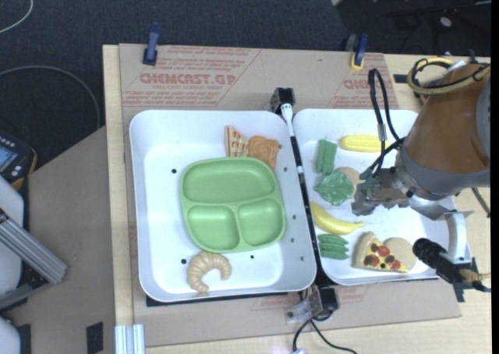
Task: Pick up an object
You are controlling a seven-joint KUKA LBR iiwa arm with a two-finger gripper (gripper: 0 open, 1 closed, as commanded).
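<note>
The dark metal end effector [373, 198] hangs low over the right-hand shallow white bin [405, 121], near its middle, with the grey-and-orange arm [452, 142] reaching in from the right. How far it stands open I cannot tell from this slant, and nothing is visibly clamped in it.

The nearest candidate looks like the yellow plastic banana [335, 221], lying on the bin floor just below and to the left of the end effector. Its long axis runs from upper left to lower right, with a slight curve, the tip nearer the divider pointing up-left. A crinkled green plastic lettuce leaf [335, 187] sits just to the left of the end effector (about level with it), so either could be the target.

Judging by this layout, a short shift toward the near-left would centre the tool on the banana, gripping across its narrow width.
</note>
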